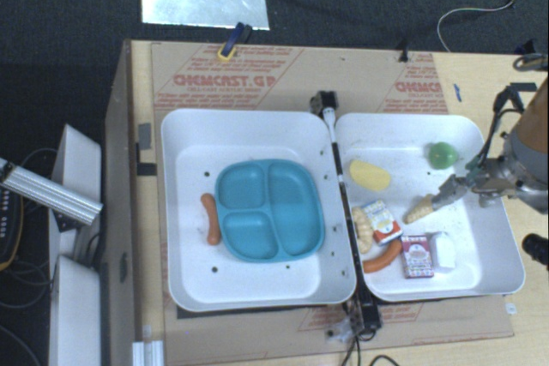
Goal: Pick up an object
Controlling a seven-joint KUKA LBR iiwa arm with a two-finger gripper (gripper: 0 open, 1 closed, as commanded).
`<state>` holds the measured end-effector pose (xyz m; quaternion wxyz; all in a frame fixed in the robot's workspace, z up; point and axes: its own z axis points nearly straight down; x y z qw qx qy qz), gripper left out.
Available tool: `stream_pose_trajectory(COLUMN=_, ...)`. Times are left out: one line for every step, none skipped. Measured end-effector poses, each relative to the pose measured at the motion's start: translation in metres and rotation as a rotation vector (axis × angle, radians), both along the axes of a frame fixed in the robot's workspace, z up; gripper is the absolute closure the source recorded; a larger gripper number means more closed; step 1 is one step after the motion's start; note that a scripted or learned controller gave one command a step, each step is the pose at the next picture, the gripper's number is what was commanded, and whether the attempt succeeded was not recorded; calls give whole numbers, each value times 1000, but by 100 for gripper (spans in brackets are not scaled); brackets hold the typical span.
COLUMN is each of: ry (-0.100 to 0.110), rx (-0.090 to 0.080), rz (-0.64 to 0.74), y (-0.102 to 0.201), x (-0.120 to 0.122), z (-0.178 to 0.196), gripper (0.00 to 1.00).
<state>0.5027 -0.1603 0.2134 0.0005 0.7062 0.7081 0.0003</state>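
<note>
Nothing is lifted yet. Jaws of the gripper [439,195] hang low in the right bin [489,270], tips just beside a small tan corn-like piece [420,208]; whether they are apart or together I cannot tell. Grasp and lift remain.

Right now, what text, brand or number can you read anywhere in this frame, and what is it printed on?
"CHEMCAST GP": red print on the brown protective sheet under the bins, at upper left; partly legible.
The same red print repeats at upper right of the sheet, too faint to read.
Red carton in the right bin: label too small to read.
Small red-and-white packet: print blurred, unreadable.
</note>
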Motion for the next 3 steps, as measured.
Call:
stream_pose_trajectory(ry=3, rx=1, rz=1, y=60, x=69, z=-113, gripper=0)
stream_pose_trajectory(ry=-2, rx=0, rz=2, y=52, x=133, z=-129, gripper=0)
stream_pose_trajectory(ry=1, rx=0, rz=-2, y=52, x=55, z=-129, gripper=0)
